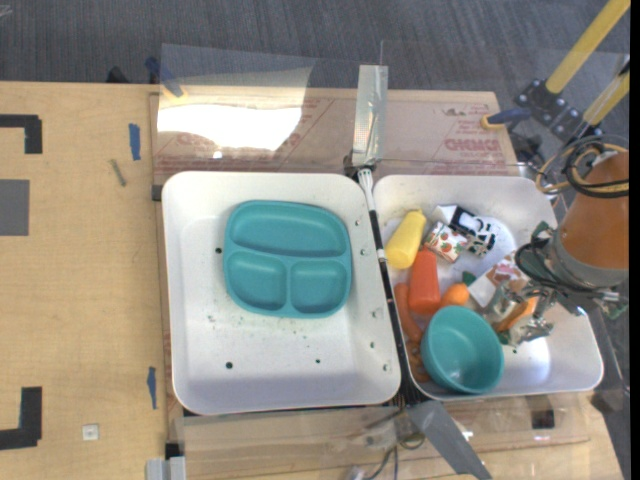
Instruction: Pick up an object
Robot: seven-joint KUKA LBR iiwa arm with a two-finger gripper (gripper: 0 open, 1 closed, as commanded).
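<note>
Two white bins side by side on the table, arm over the right one.

Largest first: the table [70, 268] carries the left bin [190, 368], which holds a teal divided plate [288, 258] at its centre. The right bin [575, 363] holds a clutter of small things: a teal bowl [462, 348] at 6 o'clock, an orange bottle-like piece [424, 282] at 9 o'clock beside a yellow one [405, 240] at 10 o'clock, and a small black-and-white toy [470, 230] at 12 o'clock. The arm's orange band [600, 223] hangs at 3 o'clock; the pincer [520, 313] sits low among small orange and white bits just beside the bowl. Whether it is clenched or released, I cannot tell.
</note>
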